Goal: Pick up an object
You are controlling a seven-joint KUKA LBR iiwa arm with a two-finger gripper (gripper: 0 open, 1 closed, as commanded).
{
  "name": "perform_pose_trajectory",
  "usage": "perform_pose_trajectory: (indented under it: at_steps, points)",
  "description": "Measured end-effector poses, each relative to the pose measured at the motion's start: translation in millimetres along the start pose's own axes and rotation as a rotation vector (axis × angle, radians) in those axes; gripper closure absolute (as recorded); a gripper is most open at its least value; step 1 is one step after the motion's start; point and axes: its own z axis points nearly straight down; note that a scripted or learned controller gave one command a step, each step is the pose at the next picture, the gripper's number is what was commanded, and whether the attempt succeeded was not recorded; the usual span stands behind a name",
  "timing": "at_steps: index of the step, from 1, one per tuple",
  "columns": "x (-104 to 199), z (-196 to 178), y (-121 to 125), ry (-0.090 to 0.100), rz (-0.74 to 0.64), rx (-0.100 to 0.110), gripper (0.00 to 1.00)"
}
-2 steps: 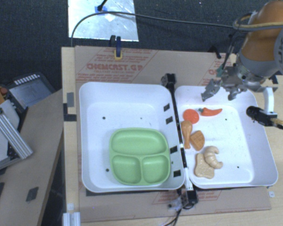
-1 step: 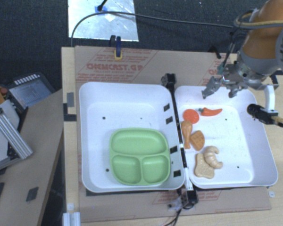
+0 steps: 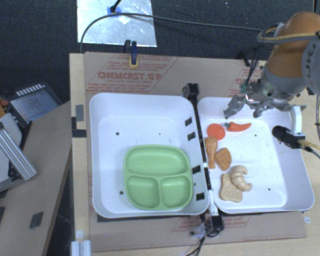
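My gripper (image 3: 245, 111) hangs open over the far side of the right bin (image 3: 288, 167), with its fingertips spread and nothing between them. Just below it lies a red-orange chili pepper (image 3: 239, 126). A red round slice (image 3: 215, 131) sits to the pepper's left. Nearer the front along the bin's left side are an orange carrot-like piece (image 3: 210, 147), an orange waffle piece (image 3: 223, 158), a pale croissant (image 3: 240, 176) and a tan bread piece (image 3: 230, 192).
The left bin (image 3: 114, 121) holds a green divided plate (image 3: 157, 176) at its front right. A black divider with clips (image 3: 198, 143) runs between the bins. The right half of the right bin is bare white floor.
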Motion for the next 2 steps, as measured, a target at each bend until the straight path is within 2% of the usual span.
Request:
perform_pose_trajectory:
  at_steps: [1,2]
  points:
    - [-5.4,51.2,8.3,0.0,0.0,0.001,0.0]
    - [-7.7,112.2,2.2,0.001,0.001,0.003,0.0]
